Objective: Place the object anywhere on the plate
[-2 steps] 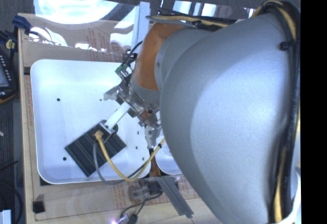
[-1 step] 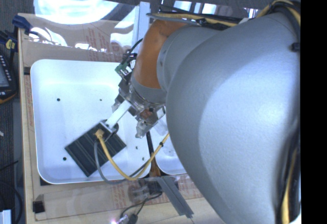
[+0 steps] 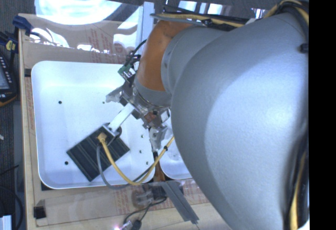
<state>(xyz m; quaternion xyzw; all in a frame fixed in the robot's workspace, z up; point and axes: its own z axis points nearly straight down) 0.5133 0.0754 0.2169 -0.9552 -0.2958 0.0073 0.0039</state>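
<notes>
My gripper [image 3: 156,137] hangs low over the divide between the two bins, near their front edge, pointing down below the orange band [image 3: 152,61] of the wrist. The view does not let me tell how it stands or whether anything is in it. The big grey arm [image 3: 247,118] covers nearly all of the right bin, so whatever lies in there is hidden; a small white corner of that bin [image 3: 176,168] shows beneath the gripper.
The left bin [image 3: 58,113] is a shallow white tray with a few tiny dark specks on its floor. The wooden bench edge [image 3: 79,202] runs along the front. A black device [image 3: 5,76] sits outside at the far left.
</notes>
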